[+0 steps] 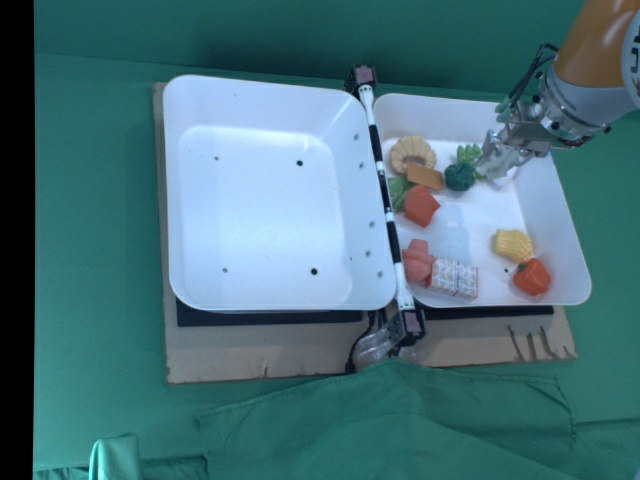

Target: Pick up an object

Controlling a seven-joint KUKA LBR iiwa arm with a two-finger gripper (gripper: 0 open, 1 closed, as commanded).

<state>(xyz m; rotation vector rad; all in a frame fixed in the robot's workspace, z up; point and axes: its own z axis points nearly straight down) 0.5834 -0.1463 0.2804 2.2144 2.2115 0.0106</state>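
The right bin (560, 218) holds several toy foods. Among them are a dark green broccoli (459, 176), a tan round piece (412, 152), an orange slab (425, 176), a red chunk (421, 206), a yellow corn piece (512, 243) and an orange-red pepper (532, 277). A clear bottle (453, 230) lies mid-bin, with a patterned box (454, 277) and a pink-red item (416, 260) near the front wall. My gripper (497, 163) hangs low at the bin's far right, just right of the broccoli and a small green sprig (468, 152). I see nothing held in it.
The left bin (190, 118) sits beside the right one, with a black-and-white striped rod (385, 208) along their shared edge. Both bins rest on a cardboard sheet (250, 363). Green cloth (400, 418) is bunched up at the front.
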